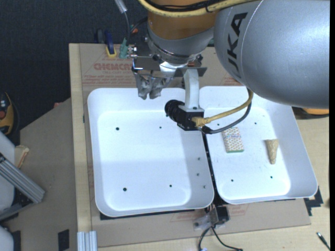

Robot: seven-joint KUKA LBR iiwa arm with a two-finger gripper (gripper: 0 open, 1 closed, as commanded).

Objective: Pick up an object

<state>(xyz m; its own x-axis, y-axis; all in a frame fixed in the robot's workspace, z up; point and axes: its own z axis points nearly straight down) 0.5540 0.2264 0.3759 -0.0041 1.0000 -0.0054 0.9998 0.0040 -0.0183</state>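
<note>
Gripper (149, 90) hung upper centre over left bin (104, 140); fingers looked closed, nothing held. Sponge (233, 139), cone (271, 150) in right bin (293, 177).

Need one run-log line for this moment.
gripper: over left bin far edge, holding nothing seen | right bin: patterned block, tan cone | pick: not yet done

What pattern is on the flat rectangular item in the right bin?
The rectangular item looks white with small multicoloured speckles and a greenish edge, seen in the camera view.
</note>
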